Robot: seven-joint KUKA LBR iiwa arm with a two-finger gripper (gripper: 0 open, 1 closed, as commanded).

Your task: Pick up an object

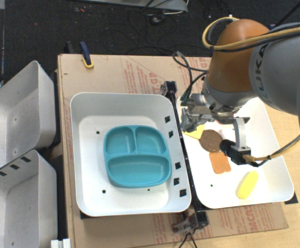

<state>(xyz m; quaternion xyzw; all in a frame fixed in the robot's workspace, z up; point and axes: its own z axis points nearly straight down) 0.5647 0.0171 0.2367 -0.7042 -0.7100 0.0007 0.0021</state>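
One teal plate (137, 156), brown disc (209, 140), orange slab (219, 163), yellow oblong (247, 184) and yellow wedge (194, 134) are counted, the last just beside the gripper (190, 121), its opening indiscernible.

Left bin (86, 165): white, a row of small black squares down its right wall
Right bin (219, 192): plain white
Divided tray (137, 156): solid teal
Round disc (210, 140): brown, faintly mottled
Flat slab (219, 163): orange
Oblong lump (247, 184): bright yellow
Small piece (193, 134): pale yellow
Table (124, 71): tan, with faded red lettering
Clamp (87, 57): dark blue with a yellow tip
Arm (286, 74): grey, with an orange band (237, 40)
Floor (31, 25): black
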